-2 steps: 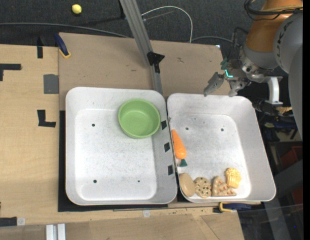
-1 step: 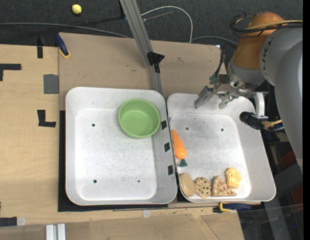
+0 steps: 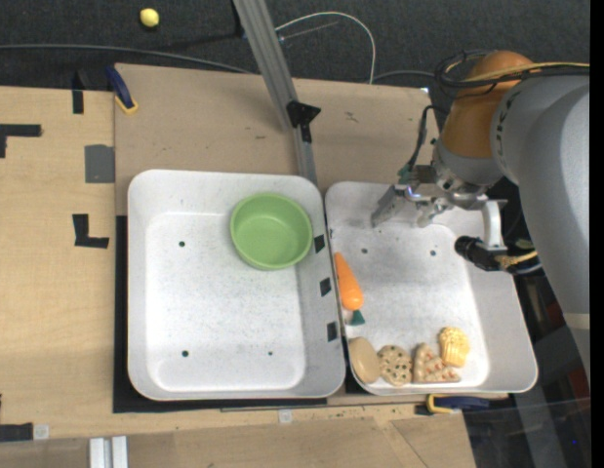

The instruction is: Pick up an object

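Pincer (image 3: 407, 207) hovering over right white bin (image 3: 497, 359), upper end, fingers spread apart, gripping nothing. Left to right: round green plastic bowl (image 3: 271, 230) in left white bin (image 3: 155, 359); orange toy carrot (image 3: 348, 283) along right bin's left wall; tan oval piece (image 3: 364, 358), brown cookie (image 3: 395, 364), yellow corn (image 3: 454, 345) lining its near edge, well apart from pincer.

Green bowl (image 3: 271, 230), orange carrot (image 3: 348, 281), speckled white bins (image 3: 155, 291), yellow corn (image 3: 454, 345)
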You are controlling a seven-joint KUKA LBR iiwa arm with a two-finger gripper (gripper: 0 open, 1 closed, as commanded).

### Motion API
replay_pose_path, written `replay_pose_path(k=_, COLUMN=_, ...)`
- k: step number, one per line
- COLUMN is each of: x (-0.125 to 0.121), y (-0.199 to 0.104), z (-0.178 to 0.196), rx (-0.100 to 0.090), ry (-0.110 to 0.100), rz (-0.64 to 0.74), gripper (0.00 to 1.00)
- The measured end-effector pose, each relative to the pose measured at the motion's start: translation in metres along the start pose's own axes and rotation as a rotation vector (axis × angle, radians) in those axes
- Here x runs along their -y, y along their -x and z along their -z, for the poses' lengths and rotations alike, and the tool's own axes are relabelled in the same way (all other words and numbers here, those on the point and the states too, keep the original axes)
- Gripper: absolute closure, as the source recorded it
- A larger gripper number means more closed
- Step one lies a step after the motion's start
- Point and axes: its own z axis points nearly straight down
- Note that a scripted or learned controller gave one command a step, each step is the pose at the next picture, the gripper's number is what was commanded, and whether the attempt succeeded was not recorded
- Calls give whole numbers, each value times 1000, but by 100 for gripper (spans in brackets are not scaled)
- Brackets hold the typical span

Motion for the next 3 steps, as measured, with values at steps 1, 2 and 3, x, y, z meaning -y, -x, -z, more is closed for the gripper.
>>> replay_pose_path(k=1, x=0, y=-1, z=-19, rx=1, ry=3, rz=1, gripper=0)
replay_pose_path(k=2, x=0, y=-2, z=-8, rx=1, ry=4, rz=2, gripper=100)
replay_pose_path(k=3, x=5, y=-8, z=34, rx=-1, ry=5, rz=-1, gripper=100)
